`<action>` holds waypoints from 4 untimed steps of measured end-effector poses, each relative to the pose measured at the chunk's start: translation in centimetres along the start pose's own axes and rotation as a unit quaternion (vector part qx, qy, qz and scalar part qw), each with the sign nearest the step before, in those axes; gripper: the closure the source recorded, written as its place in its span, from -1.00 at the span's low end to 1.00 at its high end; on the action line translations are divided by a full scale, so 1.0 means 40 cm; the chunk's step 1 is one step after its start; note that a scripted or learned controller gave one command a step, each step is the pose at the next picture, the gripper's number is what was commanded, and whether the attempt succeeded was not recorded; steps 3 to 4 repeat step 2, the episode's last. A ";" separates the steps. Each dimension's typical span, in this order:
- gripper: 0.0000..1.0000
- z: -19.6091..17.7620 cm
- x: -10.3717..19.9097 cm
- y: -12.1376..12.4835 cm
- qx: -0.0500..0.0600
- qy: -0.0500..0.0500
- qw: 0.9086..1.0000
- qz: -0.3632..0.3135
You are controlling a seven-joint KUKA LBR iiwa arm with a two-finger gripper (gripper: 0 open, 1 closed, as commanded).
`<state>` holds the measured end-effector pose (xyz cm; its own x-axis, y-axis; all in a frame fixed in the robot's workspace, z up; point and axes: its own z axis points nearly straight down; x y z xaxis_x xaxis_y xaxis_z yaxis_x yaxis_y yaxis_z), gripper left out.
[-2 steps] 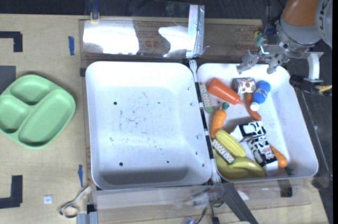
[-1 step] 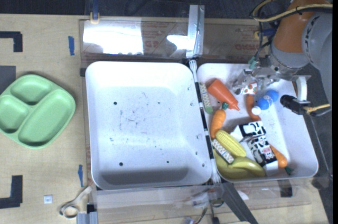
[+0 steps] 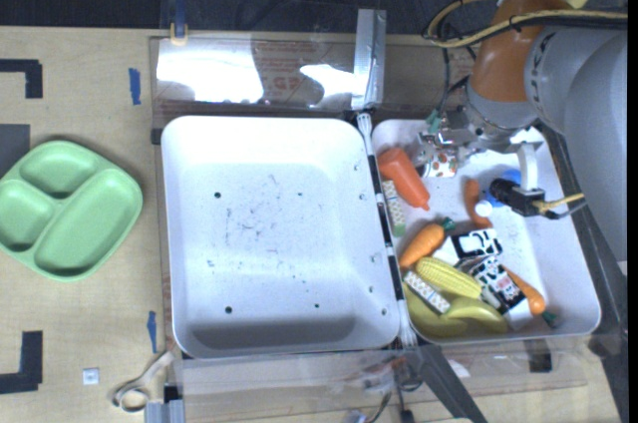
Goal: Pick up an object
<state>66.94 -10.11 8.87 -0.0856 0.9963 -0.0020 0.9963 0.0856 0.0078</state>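
One carrot (image 3: pixel 403 175) beside end effector (image 3: pixel 442 144)

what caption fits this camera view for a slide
KUKA arm poised over the right bin of toy food, including carrots and corn; green divided plate sits left of the bins.

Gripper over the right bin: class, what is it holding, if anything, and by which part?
It cannot be told: the gripper sits by the carrot, and nothing shows between its fingers.

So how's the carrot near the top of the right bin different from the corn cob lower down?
The carrot is orange, smooth and tapered; the corn cob is yellow and bumpy. The carrot lies alone near the bin's upper left; the corn cob sits in the pile lower down. Both lie slanted in the right bin.
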 end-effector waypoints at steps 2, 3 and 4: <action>1.00 -0.235 0.076 0.001 0.005 0.001 0.999 -0.035; 1.00 -0.235 0.076 0.001 0.005 0.001 0.999 -0.035; 1.00 -0.235 0.076 0.001 0.005 0.001 0.999 -0.035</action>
